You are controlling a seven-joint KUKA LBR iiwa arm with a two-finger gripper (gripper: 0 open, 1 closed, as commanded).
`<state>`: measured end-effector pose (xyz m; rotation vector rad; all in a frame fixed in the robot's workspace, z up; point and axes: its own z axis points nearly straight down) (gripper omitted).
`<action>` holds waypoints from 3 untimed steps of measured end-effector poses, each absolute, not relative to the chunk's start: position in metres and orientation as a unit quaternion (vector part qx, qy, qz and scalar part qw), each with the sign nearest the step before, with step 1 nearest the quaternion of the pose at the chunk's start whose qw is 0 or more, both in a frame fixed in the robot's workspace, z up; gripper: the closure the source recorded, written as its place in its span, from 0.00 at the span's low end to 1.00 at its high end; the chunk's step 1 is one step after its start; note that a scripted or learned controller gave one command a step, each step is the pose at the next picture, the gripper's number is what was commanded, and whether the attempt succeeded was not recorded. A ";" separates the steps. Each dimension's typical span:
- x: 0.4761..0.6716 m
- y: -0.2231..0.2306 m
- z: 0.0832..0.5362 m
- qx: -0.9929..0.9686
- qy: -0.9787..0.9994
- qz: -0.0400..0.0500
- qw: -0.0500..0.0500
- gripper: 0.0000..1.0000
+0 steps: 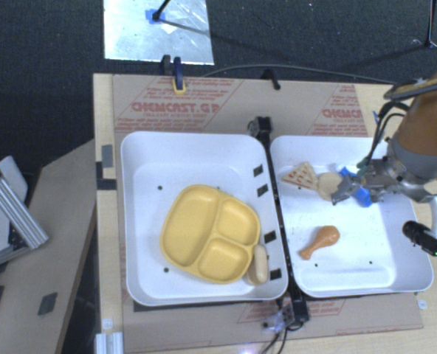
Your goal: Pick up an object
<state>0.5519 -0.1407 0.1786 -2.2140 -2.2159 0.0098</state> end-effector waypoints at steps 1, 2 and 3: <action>0.555 -0.140 0.185 -0.706 -0.708 0.000 0.000 0.00; 0.550 -0.144 0.125 -0.707 -0.708 0.001 0.001 0.00; 0.550 -0.143 0.082 -0.706 -0.708 0.000 0.001 0.00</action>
